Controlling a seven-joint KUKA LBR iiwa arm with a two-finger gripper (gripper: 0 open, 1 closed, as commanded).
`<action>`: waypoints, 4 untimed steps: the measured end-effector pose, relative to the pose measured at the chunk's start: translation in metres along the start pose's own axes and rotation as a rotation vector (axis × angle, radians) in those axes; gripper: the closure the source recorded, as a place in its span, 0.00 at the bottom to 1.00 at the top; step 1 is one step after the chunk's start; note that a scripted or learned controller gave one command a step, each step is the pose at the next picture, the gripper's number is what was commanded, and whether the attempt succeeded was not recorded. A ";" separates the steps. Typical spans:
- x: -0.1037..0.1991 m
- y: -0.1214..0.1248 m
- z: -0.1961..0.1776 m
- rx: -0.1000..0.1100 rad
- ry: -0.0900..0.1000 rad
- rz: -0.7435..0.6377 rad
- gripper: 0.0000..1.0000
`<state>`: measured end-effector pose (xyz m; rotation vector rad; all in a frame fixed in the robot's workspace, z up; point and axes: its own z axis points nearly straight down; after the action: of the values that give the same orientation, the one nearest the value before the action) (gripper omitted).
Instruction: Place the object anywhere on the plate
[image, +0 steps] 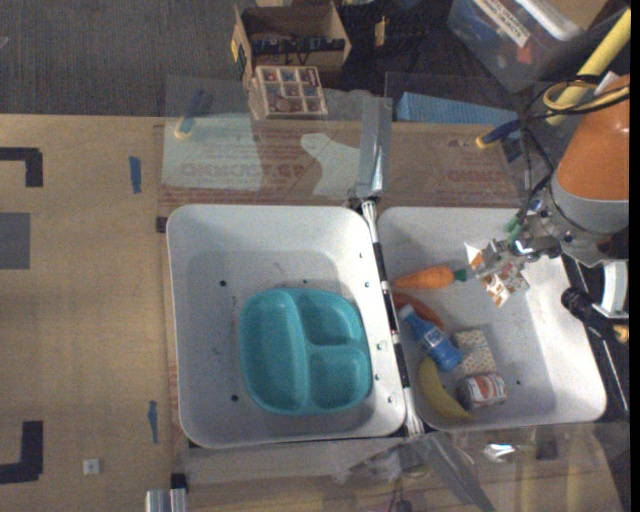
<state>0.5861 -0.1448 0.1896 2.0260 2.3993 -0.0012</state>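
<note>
Carrot (432, 278) in right bin (570, 350), just left of jaws, jaw state unclear

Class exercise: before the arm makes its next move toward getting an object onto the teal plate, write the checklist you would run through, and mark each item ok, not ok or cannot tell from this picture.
1. Plate sits flat in the left bin, compartments free to receive: ok.
2. Objects within the right bin: carrot, blue bottle, banana, can: ok.
3. Gripper over the right bin, near the carrot's green end: ok.
4. Something held between its fingers: cannot tell.
5. Object already on the plate: not ok.
6. Bottle, banana and can crowd together, making a clean grasp harder: not ok.
</note>
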 end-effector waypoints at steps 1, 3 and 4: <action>0.086 -0.026 -0.027 0.001 0.002 -0.189 1.00; 0.161 -0.008 0.005 0.000 0.002 -0.194 0.00; 0.160 -0.007 -0.005 -0.003 0.001 -0.194 1.00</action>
<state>0.5526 0.0118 0.1947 1.7840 2.5830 0.0023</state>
